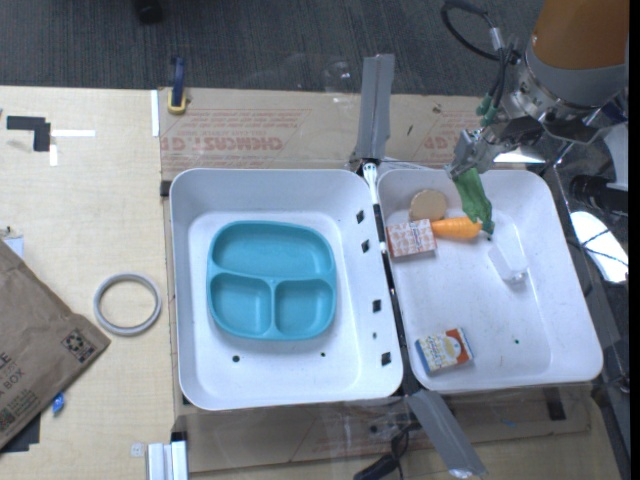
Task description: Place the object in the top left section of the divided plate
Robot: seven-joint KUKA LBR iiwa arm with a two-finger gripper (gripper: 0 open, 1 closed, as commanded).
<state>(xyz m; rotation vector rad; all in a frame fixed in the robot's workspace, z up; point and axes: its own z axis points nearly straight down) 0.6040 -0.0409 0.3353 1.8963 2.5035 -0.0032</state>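
small carton [443, 351] lies far from gripper [468, 164], whose grasp i cannot tell; carrot [457, 229] may slip before blue plate [271, 279].

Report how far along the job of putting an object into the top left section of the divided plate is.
Done: nothing yet; the turquoise divided plate in the left white bin holds no object. In hand: the two-finger gripper hangs over the right white bin at the green leafy top of the orange toy carrot, which lies on the bin floor. Left: grasp, carry across, release in the top left section.
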